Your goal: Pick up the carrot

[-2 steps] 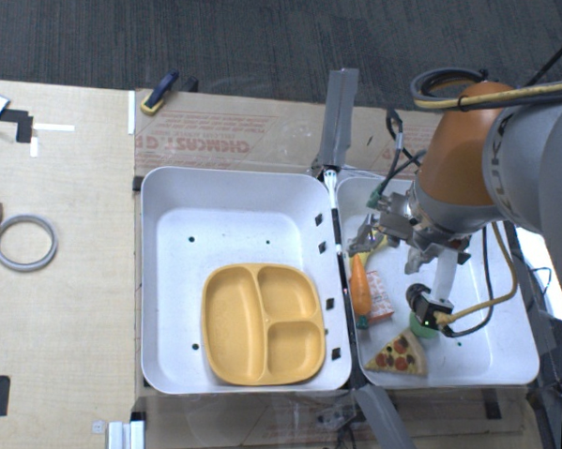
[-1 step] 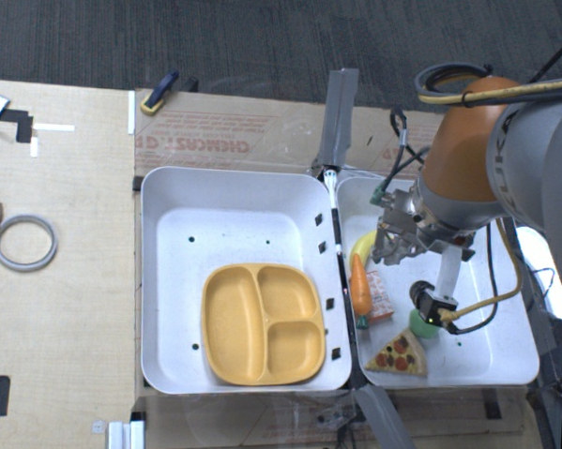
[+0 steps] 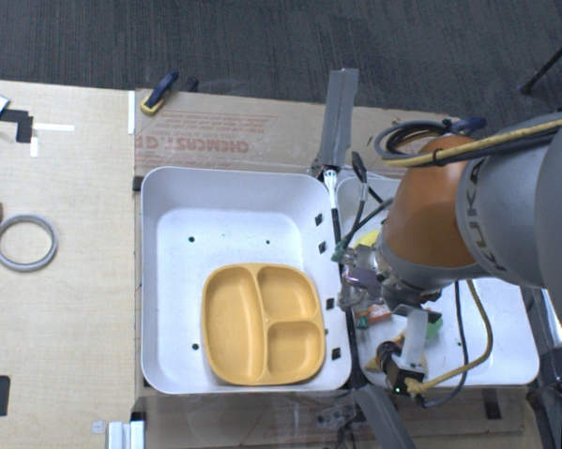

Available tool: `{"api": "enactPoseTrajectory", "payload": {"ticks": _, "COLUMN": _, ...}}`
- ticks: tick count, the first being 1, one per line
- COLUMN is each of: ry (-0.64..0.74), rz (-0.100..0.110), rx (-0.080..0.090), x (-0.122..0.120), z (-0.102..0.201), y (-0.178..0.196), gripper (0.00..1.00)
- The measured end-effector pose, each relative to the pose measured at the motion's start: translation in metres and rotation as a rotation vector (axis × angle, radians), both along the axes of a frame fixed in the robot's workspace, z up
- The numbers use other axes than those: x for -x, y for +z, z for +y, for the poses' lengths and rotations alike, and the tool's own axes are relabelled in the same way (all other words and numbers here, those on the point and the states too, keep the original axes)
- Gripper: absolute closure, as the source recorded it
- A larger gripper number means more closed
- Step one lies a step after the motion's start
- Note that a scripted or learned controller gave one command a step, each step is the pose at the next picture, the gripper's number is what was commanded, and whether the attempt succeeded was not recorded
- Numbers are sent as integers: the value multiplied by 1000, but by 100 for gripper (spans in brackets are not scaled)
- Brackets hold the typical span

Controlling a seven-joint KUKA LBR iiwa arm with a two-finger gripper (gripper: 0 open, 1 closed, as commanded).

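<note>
Small orange-red piece, taken for the carrot (image 3: pixel 378 315), partly seen just below the gripper (image 3: pixel 363 293) in the view, on the floor of the shallow white right-hand bin (image 3: pixel 504 357). Mostly covered by the wrist; shape not readable, contact with the gripper not readable either.

Gripper low over the right-hand bin's inner edge, under the grey arm with the orange band (image 3: pixel 432 213). Open or closed: cannot tell, tool end lost in clutter and shadow.

Small green object (image 3: pixel 433 320) just right of the gripper, too small to identify. Scrap of yellow (image 3: pixel 365 240) just above the gripper, half hidden behind cables.

Black and yellow cables (image 3: pixel 463 367) looping from the wrist down past the gripper and across the bin floor.

Left of the gripper, across the divider: shallow white left-hand bin (image 3: pixel 149 259) holding a yellow three-compartment plastic plate (image 3: pixel 262 321), lying flat, near the bin's front right corner.

Grey upright post (image 3: pixel 340 109) beyond the gripper, standing at the joint between the bins.

Surface: pale wood bench (image 3: pixel 58 348), with a brown cardboard sheet printed in red (image 3: pixel 220 136) behind the bins. Grey tape ring (image 3: pixel 24 243) well left of the gripper. Blue-and-yellow clamp (image 3: pixel 159 90) at the cardboard's far left corner.

Room: dark grey carpet (image 3: pixel 179 26) beyond the bench.

Right-hand bin largely masked by the arm; far right side cut off.
</note>
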State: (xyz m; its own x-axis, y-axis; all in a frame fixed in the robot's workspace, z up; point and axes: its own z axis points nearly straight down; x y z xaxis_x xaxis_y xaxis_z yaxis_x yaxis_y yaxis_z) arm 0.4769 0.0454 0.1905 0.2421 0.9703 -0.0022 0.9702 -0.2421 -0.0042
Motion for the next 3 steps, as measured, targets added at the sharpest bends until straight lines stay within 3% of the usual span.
{"api": "enactPoseTrajectory", "payload": {"ticks": 1, "ry": -233, "rz": -3, "rx": 3, "x": -2, "z": -21, "y": 243, "gripper": 100}}
{"api": "enactPoseTrajectory", "payload": {"ticks": 3, "ry": 58, "rz": 1, "rx": 2, "x": 0, "z": 102, "y": 83, "gripper": 100}}
